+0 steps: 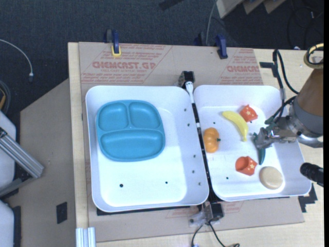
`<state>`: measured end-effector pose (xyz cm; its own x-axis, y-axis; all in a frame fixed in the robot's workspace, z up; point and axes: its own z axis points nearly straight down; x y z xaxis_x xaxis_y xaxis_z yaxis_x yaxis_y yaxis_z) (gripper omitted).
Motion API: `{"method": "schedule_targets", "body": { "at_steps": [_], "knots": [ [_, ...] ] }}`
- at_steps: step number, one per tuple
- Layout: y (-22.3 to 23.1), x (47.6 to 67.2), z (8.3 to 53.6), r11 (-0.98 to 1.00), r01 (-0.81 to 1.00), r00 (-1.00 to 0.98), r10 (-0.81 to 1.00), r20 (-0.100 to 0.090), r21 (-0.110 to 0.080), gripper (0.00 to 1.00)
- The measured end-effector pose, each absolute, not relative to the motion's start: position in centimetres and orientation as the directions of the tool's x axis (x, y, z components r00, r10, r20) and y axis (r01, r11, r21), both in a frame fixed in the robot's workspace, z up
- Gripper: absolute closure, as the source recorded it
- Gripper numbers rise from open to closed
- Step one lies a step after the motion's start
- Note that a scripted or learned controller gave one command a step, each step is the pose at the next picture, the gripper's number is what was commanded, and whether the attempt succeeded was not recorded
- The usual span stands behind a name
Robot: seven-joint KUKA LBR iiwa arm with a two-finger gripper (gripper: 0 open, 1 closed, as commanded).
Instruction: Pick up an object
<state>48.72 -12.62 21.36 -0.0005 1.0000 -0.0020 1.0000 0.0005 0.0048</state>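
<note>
The right bin holds a yellow banana, an orange fruit, a red piece near the back, another red piece and a beige round item at the front right. A slim dark green item lies just below my gripper. The gripper reaches in from the right, low over the bin between the banana and the beige item. It is directly over the top end of the green item, and the view does not show whether they touch.
A blue divided plate lies in the left bin. A black divider strip runs between the two bins. Clamps and cables sit along the bench's back edge. The arm's body covers the right bin's right rim.
</note>
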Motion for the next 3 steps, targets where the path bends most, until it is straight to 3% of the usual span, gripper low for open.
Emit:
{"method": "schedule_targets", "body": {
  "at_steps": [1,2,3],
  "knots": [
    [-12.7,48.8,26.4,0.001,1.0,-0.001,1.0,-0.002,0.005,1.0],
    [-8.0,51.9,26.4,0.005,1.0,-0.005,1.0,-0.001,0.003,1.0],
    [-3.2,53.8,26.8,0.004,1.0,-0.004,1.0,0.0,0.003,1.0]
  ]
}}
